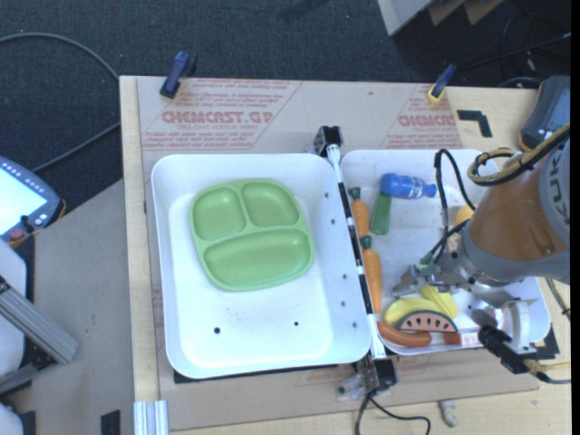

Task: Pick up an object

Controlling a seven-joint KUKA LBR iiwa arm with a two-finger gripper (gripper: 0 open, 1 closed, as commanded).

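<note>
Carrot [372, 277] lies lengthwise along bin divider [349, 234]

Desk [272, 107]: pale tan sheet printed with repeating red lettering; blue clamp [176, 73] at its far left edge, blue-and-yellow clamp [441, 82] at far right; both bins white, left bin [181, 333] holding a light green divided plate [251, 234]. Right bin [362, 166]: blue bottle [405, 187], dark green piece [381, 214], two orange carrots [362, 218] [372, 279], yellow banana [433, 302], red-and-green watermelon slice [428, 321] with dark seeds, red-brown sausage [408, 337]. Arm [507, 225]: grey with an orange band, black cable looped over it.
</note>
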